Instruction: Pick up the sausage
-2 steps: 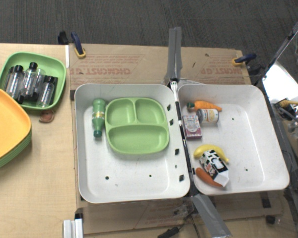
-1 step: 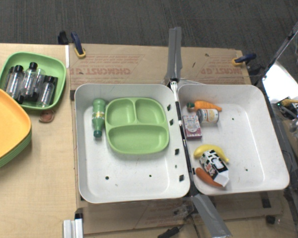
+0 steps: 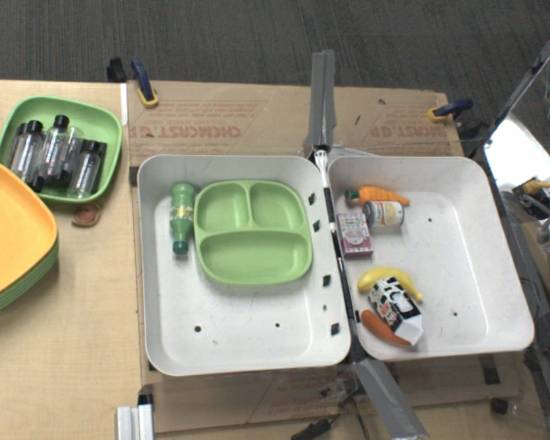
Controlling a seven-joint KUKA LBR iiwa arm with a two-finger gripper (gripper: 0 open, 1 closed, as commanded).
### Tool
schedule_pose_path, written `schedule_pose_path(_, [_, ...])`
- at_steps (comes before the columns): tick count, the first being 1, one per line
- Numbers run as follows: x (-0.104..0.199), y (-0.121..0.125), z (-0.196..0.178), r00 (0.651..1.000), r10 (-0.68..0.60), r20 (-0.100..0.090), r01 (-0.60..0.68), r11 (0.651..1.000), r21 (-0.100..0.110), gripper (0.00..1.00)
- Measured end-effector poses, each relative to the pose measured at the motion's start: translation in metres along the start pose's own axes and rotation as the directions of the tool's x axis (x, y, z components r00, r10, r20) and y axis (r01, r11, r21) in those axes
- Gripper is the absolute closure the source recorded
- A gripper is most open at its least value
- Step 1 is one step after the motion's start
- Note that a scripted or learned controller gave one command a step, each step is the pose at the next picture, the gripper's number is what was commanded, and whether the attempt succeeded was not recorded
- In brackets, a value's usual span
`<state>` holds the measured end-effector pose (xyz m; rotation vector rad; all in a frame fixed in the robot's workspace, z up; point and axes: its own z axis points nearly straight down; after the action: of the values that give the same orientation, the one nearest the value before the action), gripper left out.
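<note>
The sausage (image 3: 385, 329) lies in the right bin (image 3: 477, 246), at that bin's near left corner, an orange-red link partly tucked under a black-and-white carton (image 3: 396, 306) that rests across its upper side; just beyond the carton, further from the corner, sits a banana (image 3: 385, 280), touching or nearly touching the carton; along the same left wall, further still from the sausage, come a small pink box (image 3: 354, 233), a little can (image 3: 384, 214) on its side and a carrot (image 3: 382, 194) near the bin's far left corner; the rest of the right bin's floor is bare white. The task looks unstarted, as I judge it; the sausage lies on the bin floor with nothing gripping it, so the approach, the grasp and the lift are all left; of the tool's opening I cannot tell. The carton overlapping the sausage and the bin wall close beside it are likely to crowd any grasp; the free end nearest the corner seems the easier target. Away from the sausage, the left bin (image 3: 165, 337) holds a green divided plate (image 3: 253, 232) with a green bottle (image 3: 181, 216) beside it; on the counter (image 3: 55, 365) beyond are stacked yellow plates (image 3: 14, 246) and a green tray of vials (image 3: 60, 149).
</note>
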<state>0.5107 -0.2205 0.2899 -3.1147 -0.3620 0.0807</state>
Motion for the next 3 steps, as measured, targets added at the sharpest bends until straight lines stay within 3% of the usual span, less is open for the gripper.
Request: schedule_pose_path(3, [-0.002, 0.0, -0.019, 1.0, -0.01, 0.022, 0.01, 1.0, 0.006, 1.0])
